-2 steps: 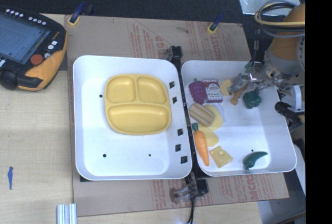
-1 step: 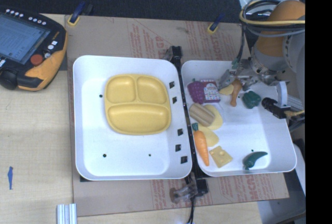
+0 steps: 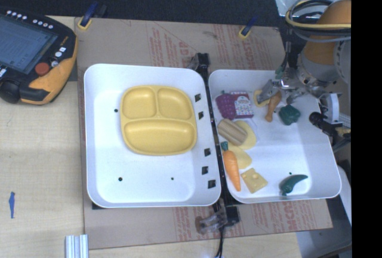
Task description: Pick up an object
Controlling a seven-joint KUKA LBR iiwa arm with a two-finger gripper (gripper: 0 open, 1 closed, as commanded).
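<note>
The right bin (image 3: 316, 161) holds several toy foods: a purple item with a pink-and-white carton (image 3: 234, 105), a tan bread roll (image 3: 231, 129), a carrot (image 3: 231, 170), a cheese wedge (image 3: 254, 180), a green pepper (image 3: 294, 183), a dark green piece (image 3: 289, 114) and a thin orange stick (image 3: 271, 108). My gripper (image 3: 284, 91) hangs over the bin's far right part, just above the orange stick and the dark green piece. Its fingers look spread open, with nothing between them.
The left bin (image 3: 101, 161) carries a yellow divided plate (image 3: 158, 119). A teach pendant (image 3: 30, 57) lies on the bench at far left. The arm's grey body and orange band (image 3: 325, 24) rise over the right bin's far corner.
</note>
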